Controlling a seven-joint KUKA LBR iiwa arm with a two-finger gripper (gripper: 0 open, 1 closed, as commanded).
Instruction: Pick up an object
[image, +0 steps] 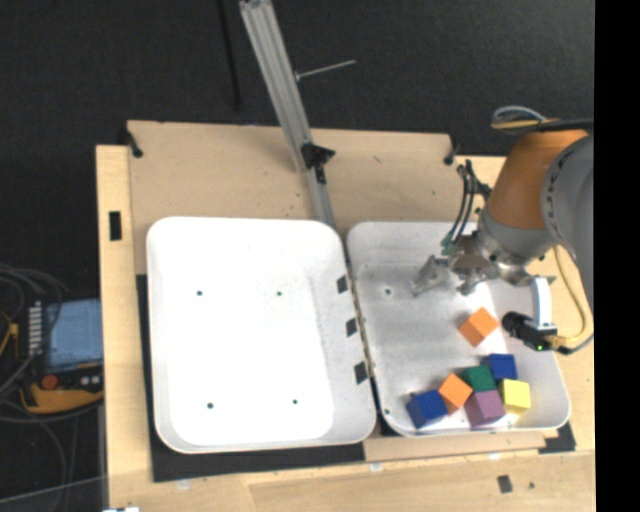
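Taking the worktop (200, 170) first: bears two shallow white bins side by side. Turning to the left bin (250, 330): lies across the shared rims, well apart from the arm. Passing to the right bin (400, 330): holds the blocks, gathered toward its lower right corner in the camera view, with bare floor along the upper and left parts. Reaching in from the right, the grey arm (530, 200) with the orange band: bends down over the upper right part of that bin. Hanging below the wrist, the hand (455, 270): hovers low over bare bin floor, apart from every block; cannot tell whether open or closed, with no block seen in its grasp. Lying nearest, the lone orange cube (479, 326): sits just below and slightly right of the hand in the view, alone on the floor, turned corner-on to the bin walls, clear of its neighbours. Farther the same way, the cluster: a blue cube (425, 408), a second orange cube (455, 390), a green cube (480, 378), a purple cube (486, 407), a yellow cube (516, 394), packed touching or nearly so by the lower wall. Judging from this layout: calls for a short shift toward the view's lower edge and a little right to bring the hand over the lone orange cube, probably with a wrist twist to meet its flat faces; looks an easier target than the crowded cluster.
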